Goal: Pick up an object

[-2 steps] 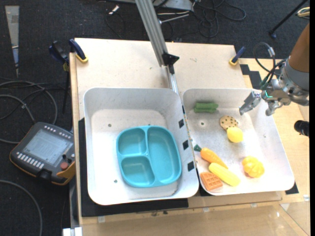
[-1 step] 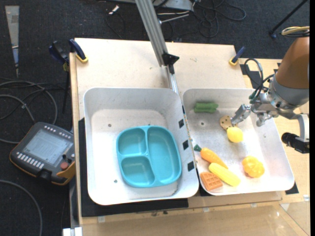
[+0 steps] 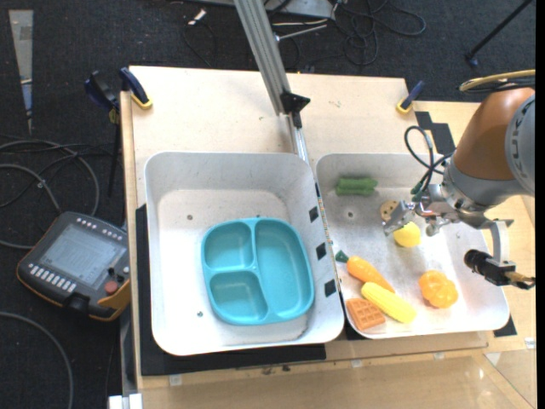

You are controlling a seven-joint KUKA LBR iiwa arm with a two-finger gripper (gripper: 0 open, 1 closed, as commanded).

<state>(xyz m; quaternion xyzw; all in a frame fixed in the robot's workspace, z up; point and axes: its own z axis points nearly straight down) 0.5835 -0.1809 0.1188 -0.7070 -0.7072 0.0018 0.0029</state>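
Observation:
My gripper (image 3: 400, 222) hangs low over the middle of the right bin (image 3: 477, 318), at the end of the grey arm with its orange band (image 3: 494, 126). A small yellow lemon-like piece (image 3: 409, 236) lies right at the gripper's tip, touching or nearly touching it; I cannot tell whether it is held. Also in this bin are a green pickle (image 3: 355, 186) at the back, a carrot (image 3: 369, 271), a long yellow piece (image 3: 389, 302), a waffle (image 3: 365, 314) and an orange fruit (image 3: 438, 289) toward the front.
The left bin (image 3: 170, 194) holds a teal divided plate (image 3: 255, 271). A metal pole (image 3: 264, 41) slants up from between the bins. A teach pendant (image 3: 77, 267) lies on the floor at left.

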